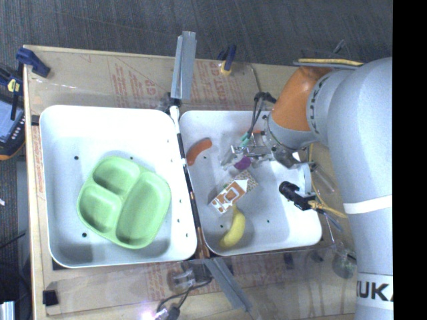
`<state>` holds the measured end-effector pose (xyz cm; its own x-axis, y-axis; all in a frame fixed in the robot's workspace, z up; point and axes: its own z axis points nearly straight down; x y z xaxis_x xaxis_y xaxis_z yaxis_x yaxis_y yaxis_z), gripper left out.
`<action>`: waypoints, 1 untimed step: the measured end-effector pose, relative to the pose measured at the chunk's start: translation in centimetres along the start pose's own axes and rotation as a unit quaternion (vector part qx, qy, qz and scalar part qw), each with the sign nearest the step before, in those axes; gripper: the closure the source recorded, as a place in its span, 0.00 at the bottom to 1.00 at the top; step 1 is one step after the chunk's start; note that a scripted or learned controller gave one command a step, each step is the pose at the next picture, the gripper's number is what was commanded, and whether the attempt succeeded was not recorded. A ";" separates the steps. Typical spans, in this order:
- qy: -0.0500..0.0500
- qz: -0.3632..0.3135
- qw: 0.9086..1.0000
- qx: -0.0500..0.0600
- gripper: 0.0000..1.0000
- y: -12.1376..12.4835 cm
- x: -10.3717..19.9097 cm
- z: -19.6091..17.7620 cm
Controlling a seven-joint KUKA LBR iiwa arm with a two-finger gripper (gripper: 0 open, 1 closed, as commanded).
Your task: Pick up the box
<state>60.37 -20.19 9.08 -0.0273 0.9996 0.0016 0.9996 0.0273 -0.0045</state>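
1. Reaching in from 3 o'clock, the arm point(347, 132) holds its hand point(241, 153) low over the right bin point(293, 232), in the bin's 12 o'clock half.
2. Whether the hand is apart or together cannot be told, as its tip is small and cluttered in the view.
3. A small purple thing point(243, 163) sits right at the hand's 6 o'clock side. I cannot tell whether the hand grips it or it just lies beside the hand.
4. The box point(233, 194), orange and white, lies flat on the bin floor near the middle of the right bin. It is just at 6 o'clock of the hand and not lifted.
5. A banana point(233, 231) lies just beside the box at its 6 o'clock, close to the bin's near wall.
6. An orange-red stick point(198, 150) lies at 10 o'clock of the box, near the wall shared with the left bin point(67, 122).
7. A green plate point(125, 202) with three compartments rests in the left bin, toward 6 o'clock.
8. The table point(100, 79) is bare wood. Two blue clamps point(228, 55) sit along its 12 o'clock edge, and a grey bar point(183, 62) stands between the bins there.
9. Dark carpet point(133, 12) lies beyond the table at 12 o'clock.
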 end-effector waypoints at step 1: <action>-0.001 -0.095 0.995 -0.003 0.00 5.5 -0.7 -3.9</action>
<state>65.87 -20.71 12.97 -0.2165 0.9763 -0.0005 0.9763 0.2165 0.0019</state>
